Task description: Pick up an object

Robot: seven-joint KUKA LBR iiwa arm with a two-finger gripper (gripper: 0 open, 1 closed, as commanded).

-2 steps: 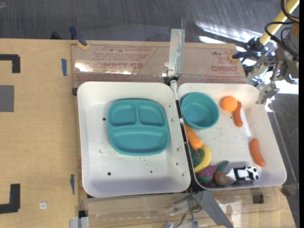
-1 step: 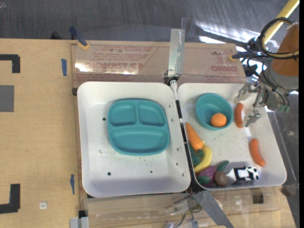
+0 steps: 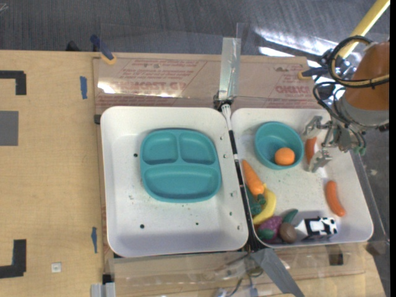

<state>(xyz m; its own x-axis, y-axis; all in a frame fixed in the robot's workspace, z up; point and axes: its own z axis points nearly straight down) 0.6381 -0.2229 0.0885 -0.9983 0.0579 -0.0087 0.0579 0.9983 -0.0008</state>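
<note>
Hovering over the right bin (image 3: 365,224), the gripper (image 3: 320,146) has its fingers spread, with a small red-orange object (image 3: 310,148) between them; contact cannot be confirmed. Just beside it, a teal bowl (image 3: 272,141) holds an orange ball (image 3: 284,156). A sausage (image 3: 335,198) lies near. Nothing is lifted yet; closing and raising remain.

Two white bins on the table

We see the table (image 3: 43,184), pale wood, carrying the left bin (image 3: 117,215) and the right bin (image 3: 362,218) side by side; black tape marks (image 3: 13,82) lie left of the left bin.
</note>
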